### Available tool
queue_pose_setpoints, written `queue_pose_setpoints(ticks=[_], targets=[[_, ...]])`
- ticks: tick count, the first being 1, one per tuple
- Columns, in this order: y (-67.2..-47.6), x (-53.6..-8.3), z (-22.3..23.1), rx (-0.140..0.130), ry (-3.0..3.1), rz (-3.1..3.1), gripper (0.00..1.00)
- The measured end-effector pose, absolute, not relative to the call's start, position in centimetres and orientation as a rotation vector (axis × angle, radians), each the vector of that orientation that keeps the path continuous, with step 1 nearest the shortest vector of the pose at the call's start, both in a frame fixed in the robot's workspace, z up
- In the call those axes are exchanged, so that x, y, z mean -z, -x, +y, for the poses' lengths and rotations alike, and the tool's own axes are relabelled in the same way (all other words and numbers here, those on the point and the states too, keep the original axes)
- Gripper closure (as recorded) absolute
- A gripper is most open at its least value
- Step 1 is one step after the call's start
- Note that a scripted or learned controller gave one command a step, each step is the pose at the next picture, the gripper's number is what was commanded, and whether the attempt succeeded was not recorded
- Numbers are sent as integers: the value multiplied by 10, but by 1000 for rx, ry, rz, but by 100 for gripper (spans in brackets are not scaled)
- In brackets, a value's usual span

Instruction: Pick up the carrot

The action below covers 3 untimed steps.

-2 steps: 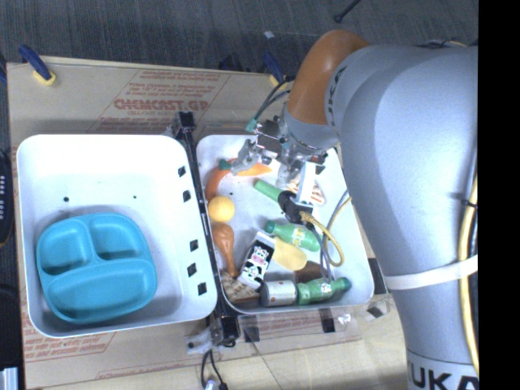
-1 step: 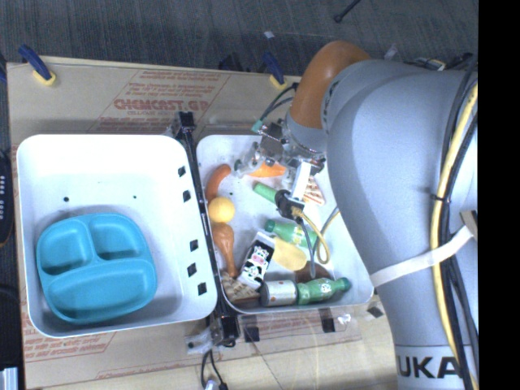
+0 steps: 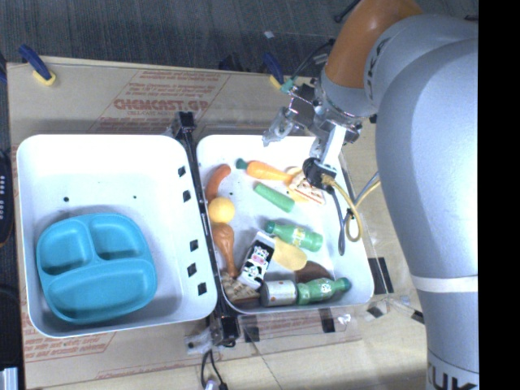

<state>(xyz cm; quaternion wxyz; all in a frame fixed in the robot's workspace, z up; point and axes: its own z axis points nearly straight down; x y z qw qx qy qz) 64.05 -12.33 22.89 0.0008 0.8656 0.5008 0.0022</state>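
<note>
The carrot [image 3: 268, 170] is orange with a green tip. The left bin [image 3: 97, 177] and the right bin [image 3: 240, 149] are white. The tray [image 3: 96, 265] is turquoise blue. The lemon [image 3: 221, 210] is yellow, the carton [image 3: 257, 262] black and white in cow patches. The upper bottle [image 3: 296, 236] and the lower bottle [image 3: 323, 288] are green. The desk [image 3: 154, 96] is tan with red lettering. The arm [image 3: 439, 136] is grey with an orange band

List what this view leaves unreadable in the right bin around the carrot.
- Orange carrot with green top: camera view, right tip blurs into the grey arm's wrist parts.
- Red-and-white flat card: camera view, partly under the wrist, print too small.
- Brown crumbly pile: camera view, too small to identify, partly behind the black-and-white carton.
</note>
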Motion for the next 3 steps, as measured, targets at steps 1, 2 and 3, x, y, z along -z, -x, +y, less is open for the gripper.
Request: queue_pose_setpoints(ticks=[1, 2, 3], targets=[[-653, -100, -120, 14, -2724, 1577, 0], [-659, -197, -86, -3, -2652, 1684, 0], [-632, -95, -111, -1, -2530, 1863, 0]])
